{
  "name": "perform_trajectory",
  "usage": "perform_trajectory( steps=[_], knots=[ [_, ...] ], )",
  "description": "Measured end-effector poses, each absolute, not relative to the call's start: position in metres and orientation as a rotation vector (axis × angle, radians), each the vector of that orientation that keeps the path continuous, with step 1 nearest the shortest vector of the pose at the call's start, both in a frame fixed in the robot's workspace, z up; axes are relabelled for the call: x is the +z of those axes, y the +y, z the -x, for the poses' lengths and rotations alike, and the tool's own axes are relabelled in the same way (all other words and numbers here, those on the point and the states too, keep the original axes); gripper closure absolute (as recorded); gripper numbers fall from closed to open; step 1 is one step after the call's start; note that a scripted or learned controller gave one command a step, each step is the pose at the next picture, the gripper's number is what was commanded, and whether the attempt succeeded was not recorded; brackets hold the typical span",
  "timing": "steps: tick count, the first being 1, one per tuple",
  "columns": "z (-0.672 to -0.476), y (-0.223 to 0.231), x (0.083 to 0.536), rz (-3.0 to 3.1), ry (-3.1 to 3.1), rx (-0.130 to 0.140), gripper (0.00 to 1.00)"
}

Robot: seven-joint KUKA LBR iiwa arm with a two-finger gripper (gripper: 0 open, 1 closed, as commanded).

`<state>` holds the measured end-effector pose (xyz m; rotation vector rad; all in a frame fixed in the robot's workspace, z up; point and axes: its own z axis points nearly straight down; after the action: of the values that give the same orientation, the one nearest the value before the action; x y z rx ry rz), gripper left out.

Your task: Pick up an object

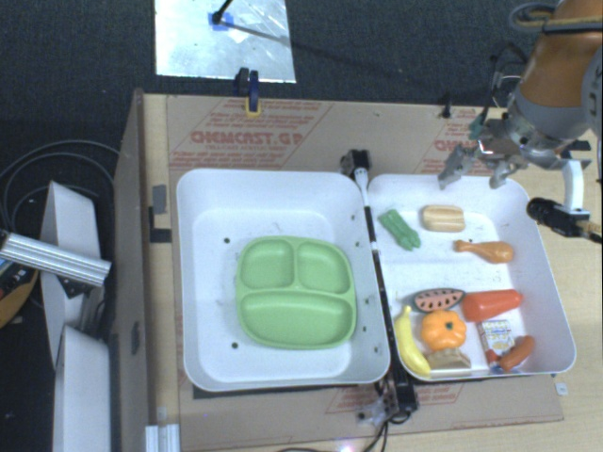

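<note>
The gripper (476, 172) hangs over the far rim of the right bin (546, 281), at about one o'clock from the middle of the bench, its two fingers (452, 172) spread wide and pointing down with nothing between them. Behind it the arm (556, 73) rises toward two o'clock, its orange band bulking above the grey wrist. Just below the gripper, toward six o'clock, lies a tan bread roll (442, 217), close but apart from the fingers. At eight o'clock from the roll sits a green pepper (399, 229) near the divider between the bins, and at four o'clock a drumstick (486, 250) lies alone. The middle of this bin is bare white floor, open between those three pieces and the cluster along the near edge: a banana (408, 342), an orange (443, 330), a watermelon slice (438, 299), a red carrot (490, 303), a small packet (497, 332) and a sausage (518, 351), all packed touching or nearly so. The left bin (203, 252) holds a green divided plate (295, 293) with free floor all around it.
</note>
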<state>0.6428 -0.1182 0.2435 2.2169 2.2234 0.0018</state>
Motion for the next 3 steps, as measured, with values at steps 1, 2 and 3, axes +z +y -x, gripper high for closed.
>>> perform_trajectory(
  steps=[1,2,3],
  knots=[
    [-0.584,-0.127,0.205,-2.224,2.223,-0.003,0.00],
    [-0.500,-0.091,0.136,-2.228,2.229,-0.007,0.00],
    [-0.561,-0.135,0.082,-2.218,2.218,0.002,0.00]
  ],
)
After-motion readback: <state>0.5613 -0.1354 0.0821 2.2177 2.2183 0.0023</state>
